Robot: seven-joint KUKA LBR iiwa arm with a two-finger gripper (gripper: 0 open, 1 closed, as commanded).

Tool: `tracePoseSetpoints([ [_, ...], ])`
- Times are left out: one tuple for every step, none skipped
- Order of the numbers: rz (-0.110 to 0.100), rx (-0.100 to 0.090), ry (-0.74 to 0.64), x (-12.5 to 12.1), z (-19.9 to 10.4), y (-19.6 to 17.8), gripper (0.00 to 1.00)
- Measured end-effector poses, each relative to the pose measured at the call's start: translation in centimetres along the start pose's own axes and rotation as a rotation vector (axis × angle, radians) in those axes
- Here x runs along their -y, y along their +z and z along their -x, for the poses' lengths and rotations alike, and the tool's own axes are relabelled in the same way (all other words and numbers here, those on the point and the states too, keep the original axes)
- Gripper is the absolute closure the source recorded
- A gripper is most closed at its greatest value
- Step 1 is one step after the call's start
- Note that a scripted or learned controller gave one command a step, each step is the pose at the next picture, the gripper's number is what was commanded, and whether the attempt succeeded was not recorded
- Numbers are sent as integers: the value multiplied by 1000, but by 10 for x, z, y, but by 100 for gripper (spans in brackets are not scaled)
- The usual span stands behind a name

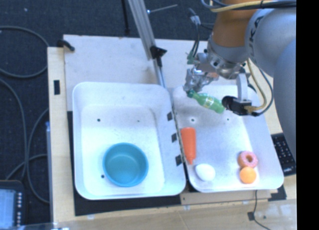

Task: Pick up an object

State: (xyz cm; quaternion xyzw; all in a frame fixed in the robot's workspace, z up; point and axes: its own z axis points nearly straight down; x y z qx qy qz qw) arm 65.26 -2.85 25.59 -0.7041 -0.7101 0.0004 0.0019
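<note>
Look to the right bin [259, 139]: the green bottle [207, 102] lies at about 12 o'clock in it, tilted, its cap end up against the tool [195, 83] and its body trailing toward 4 o'clock. You can see the tool sitting right over that upper end, touching or nearly so, but whether the bottle is truly pinched is not clear from above, so treat the grip as something you cannot tell yet.

Expect the bottle to be light, small and smooth-skinned plastic, fairly stiff but rounded, so it may roll or squirt out sideways under a squeeze. A hold at the neck end gives it leverage to swing; taking it across the middle of the body, with the squeeze square to its long axis, looks safer.

The other candidates lie apart from it in the same bin: an orange carrot [188, 143] along the 9 o'clock wall, a white egg [205, 172] near 7 o'clock, a pink doughnut [247, 159] and an orange ball [247, 175] toward 5 o'clock. In the left bin [89, 104] a blue bowl [125, 164] rests near 6 o'clock.
</note>
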Motion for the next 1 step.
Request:
tracePoseSetpoints([
  [4, 0, -2, -3, -64, 1, 100],
])
